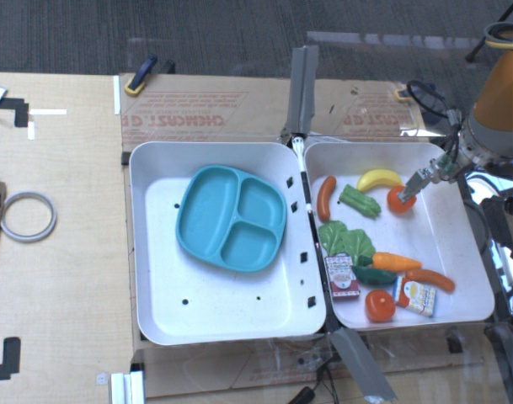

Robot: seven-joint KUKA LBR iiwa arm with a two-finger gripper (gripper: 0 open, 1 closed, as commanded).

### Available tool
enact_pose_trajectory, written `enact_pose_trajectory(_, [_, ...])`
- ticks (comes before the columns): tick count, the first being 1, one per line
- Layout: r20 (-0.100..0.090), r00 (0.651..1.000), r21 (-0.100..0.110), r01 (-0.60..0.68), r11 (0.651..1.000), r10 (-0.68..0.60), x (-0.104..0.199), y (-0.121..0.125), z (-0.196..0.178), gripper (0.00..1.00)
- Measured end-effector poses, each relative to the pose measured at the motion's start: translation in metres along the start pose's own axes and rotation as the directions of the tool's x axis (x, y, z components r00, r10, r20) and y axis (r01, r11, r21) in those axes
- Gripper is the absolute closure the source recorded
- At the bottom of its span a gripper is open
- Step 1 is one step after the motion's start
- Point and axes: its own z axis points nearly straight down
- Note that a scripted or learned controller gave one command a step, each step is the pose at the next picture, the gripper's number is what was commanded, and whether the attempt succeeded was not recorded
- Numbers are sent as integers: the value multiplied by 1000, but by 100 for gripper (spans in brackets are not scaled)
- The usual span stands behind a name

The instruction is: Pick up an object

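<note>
Hovering gripper (pixel 410 188), finger spacing unreadable, tips over round glossy red tomato (pixel 400 200) | curved smooth banana (pixel 379 178) at its 10 o'clock | right bin (pixel 471 251) | moulded blue three-compartment plate (pixel 232 218) at 9 o'clock, left bin (pixel 155 251)

Light wood bench (pixel 62 251) carries two white bins touching side by side: left bin (pixel 155 310), right bin (pixel 467 310) just right of it. Tape roll (pixel 26 216) well left of left bin. Cardboard sheet (pixel 214 108) behind it, blue-yellow tool (pixel 141 75) at cardboard's left corner.
</note>
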Motion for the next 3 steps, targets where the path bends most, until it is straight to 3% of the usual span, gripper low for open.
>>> enact_pose_trajectory(1, [0, 995, 1, 102, 995, -102, -21, 15, 62, 0])
enact_pose_trajectory(2, [3, 995, -2, 101, 995, -101, -21, 16, 51, 100])
enact_pose_trajectory(3, [-2, 1000, 2, 5, 1000, -5, 99, 34, -13, 100])
